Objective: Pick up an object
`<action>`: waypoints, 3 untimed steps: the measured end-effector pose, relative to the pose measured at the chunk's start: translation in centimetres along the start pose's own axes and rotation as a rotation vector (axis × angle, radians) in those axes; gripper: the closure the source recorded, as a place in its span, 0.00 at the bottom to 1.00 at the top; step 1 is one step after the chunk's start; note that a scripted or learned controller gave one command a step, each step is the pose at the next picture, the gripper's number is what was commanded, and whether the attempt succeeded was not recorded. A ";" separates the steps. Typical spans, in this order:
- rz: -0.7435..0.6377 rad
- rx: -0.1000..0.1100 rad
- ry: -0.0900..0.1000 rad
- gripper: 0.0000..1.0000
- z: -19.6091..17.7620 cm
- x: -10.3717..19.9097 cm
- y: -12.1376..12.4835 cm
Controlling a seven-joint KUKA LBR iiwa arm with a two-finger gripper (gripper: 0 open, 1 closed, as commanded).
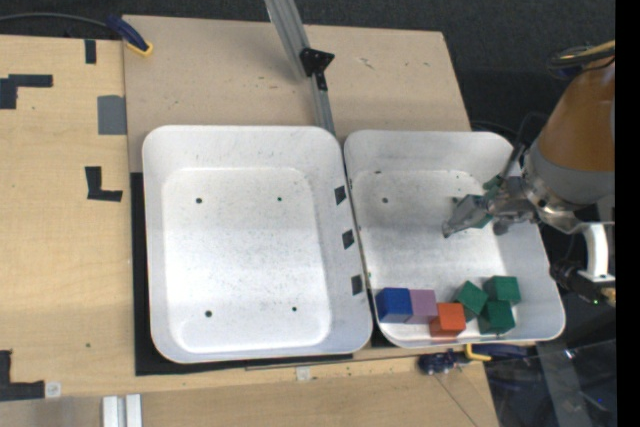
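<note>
- Camera view, looking down at a slant: the gripper (466, 215) hangs over the right bin (420, 143), towards its right wall, with the grey-and-orange arm (580, 130) reaching in from the right; whether its fingers are spread or pressed together I cannot tell, they are a dark blur against the bin floor; nothing shows between them.
- The blocks sit well apart from the gripper, huddled along the near wall of that same bin: a blue block (395, 303), a purple block (423, 303) touching it, an orange block (449, 318) just beside that, then three green blocks (495, 300) crowded at the near right corner.
- From where I stand, the step in hand looks like the approach; the gripper needs to travel towards the near wall before it comes down.
- To do it well I'd pick a block with free sides; the blue one at the left end of the row seems easiest, since one face stands open; the green cluster looks too tight, and fingers may land on a neighbour.
- The wall close behind the row could foul a finger; a straight descent centred on the block seems safest.
- The left bin (240, 150) lies alongside.
</note>
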State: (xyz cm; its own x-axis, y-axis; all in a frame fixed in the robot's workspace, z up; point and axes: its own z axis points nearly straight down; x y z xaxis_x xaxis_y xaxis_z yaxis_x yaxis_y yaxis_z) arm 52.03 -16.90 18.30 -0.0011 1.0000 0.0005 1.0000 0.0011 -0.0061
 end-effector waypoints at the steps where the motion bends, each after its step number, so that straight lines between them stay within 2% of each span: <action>1: 0.001 0.002 0.001 0.00 5.9 -0.8 -0.4; 2: 0.000 -0.002 -0.001 0.00 9.3 -0.8 -0.4; 3: -0.001 -0.002 0.001 1.00 8.2 -0.7 -0.4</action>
State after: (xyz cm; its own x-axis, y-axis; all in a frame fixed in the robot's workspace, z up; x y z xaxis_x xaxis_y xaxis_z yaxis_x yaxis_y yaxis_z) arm 51.55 -17.59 10.10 -0.0019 1.0000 0.0016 1.0000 0.0019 -0.0037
